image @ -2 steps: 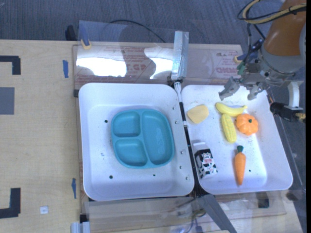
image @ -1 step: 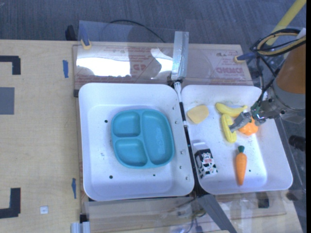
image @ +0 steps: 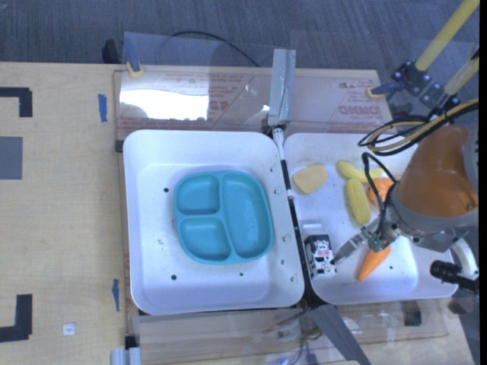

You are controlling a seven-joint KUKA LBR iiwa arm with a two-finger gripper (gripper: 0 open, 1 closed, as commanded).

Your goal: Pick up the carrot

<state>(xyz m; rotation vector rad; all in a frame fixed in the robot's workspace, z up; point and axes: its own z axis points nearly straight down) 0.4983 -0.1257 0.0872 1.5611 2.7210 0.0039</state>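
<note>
The carrot [image: 370, 265] is orange and tapered. It lies near the front of the right bin [image: 403, 284], with its tip pointing to the front left. My gripper [image: 366, 244] hangs right over the carrot's thick end, beneath the arm's orange band. The arm's wrist hides where the gripper meets the carrot, so I cannot tell whether they touch.
The right bin also holds a black and white small box [image: 320, 254] left of the carrot, a yellow corn cob [image: 356, 200], another yellow piece [image: 349, 170], an orange piece [image: 378, 185] and a pale yellow slice [image: 310, 179]. In the left bin [image: 144, 166] lies a blue divided plate [image: 223, 216].
</note>
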